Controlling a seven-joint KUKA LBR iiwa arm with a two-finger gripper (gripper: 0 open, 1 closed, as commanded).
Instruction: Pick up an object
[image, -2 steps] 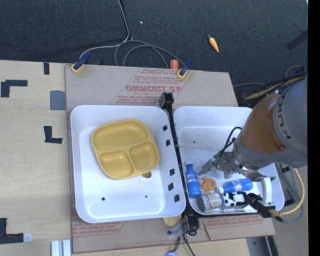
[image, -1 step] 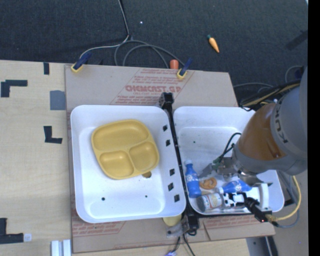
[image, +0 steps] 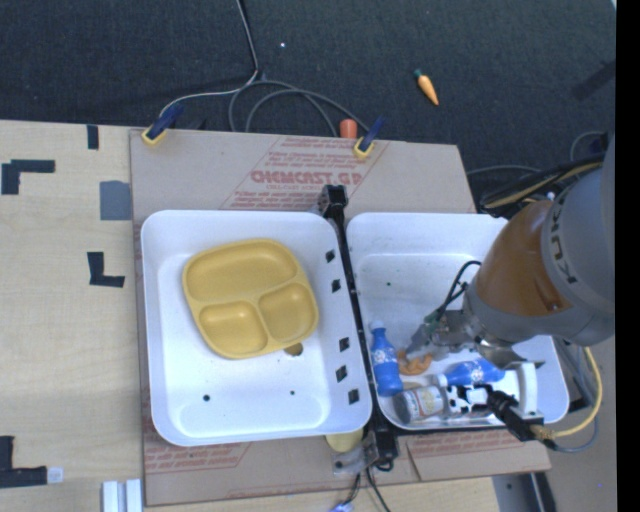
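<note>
**Two bins, one crowded corner**

Two white bins sit on the counter (image: 420, 170): the left bin (image: 160, 330) carries a yellow plate (image: 250, 297); the right bin (image: 420, 240) holds a small blue bottle (image: 385, 362), light, stiff, slippery, best pinched mid-body. Whether the tool (image: 432, 340) is open or closed, I cannot tell.

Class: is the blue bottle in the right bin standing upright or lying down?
Lying down: the blue bottle rests lengthwise on the right bin floor.

Yellow plate (image: 250, 297) in left bin (image: 165, 330)
</note>
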